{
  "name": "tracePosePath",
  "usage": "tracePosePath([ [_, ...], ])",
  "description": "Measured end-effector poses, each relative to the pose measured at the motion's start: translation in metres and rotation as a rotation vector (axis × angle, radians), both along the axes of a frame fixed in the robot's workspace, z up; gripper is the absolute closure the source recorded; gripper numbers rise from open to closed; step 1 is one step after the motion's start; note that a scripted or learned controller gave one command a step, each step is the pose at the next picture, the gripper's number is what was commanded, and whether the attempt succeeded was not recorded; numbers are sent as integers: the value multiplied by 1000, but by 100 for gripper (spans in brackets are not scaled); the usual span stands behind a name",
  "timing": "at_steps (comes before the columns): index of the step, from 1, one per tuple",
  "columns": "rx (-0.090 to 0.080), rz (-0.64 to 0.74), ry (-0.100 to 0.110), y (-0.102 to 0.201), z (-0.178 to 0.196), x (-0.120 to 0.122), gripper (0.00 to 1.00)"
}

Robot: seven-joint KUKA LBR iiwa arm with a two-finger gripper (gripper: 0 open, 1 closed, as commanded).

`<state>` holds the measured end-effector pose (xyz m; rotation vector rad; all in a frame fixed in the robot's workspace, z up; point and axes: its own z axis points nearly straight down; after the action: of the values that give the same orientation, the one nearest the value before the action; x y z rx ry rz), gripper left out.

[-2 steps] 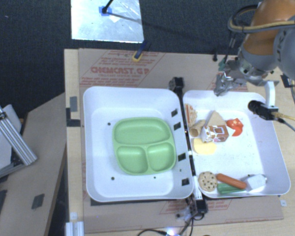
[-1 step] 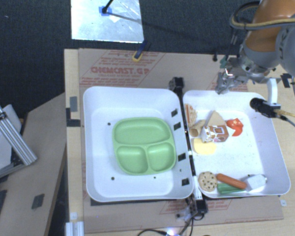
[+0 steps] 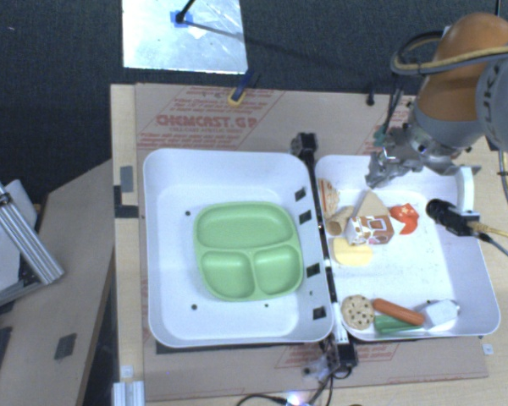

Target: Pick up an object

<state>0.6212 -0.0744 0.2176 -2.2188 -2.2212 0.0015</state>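
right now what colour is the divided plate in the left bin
Light green; the divided plate shows clearly in the camera view.

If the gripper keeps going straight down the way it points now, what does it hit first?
Probably the bare floor of the right bin near its back edge. The gripper sits just behind the tan wedge, which it might clip; depth is hard to judge.

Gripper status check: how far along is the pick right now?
Done: the gripper is over the right bin, at its far edge. In hand: nothing I can see between the jaws. Left: the whole pick. The toy food, including the carton, red piece, cookie and carrot, lies in the bin; the green tray sits in the left bin.
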Motion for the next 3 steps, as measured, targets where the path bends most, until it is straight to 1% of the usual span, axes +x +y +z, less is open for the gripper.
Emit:
tracePosePath([
  [1,0,-1,-1,1,16,-35,100],
  [2,-1,-1,-1,-6,-3,-38,100],
  [3,0,3,-2,3,3,-46,100],
])
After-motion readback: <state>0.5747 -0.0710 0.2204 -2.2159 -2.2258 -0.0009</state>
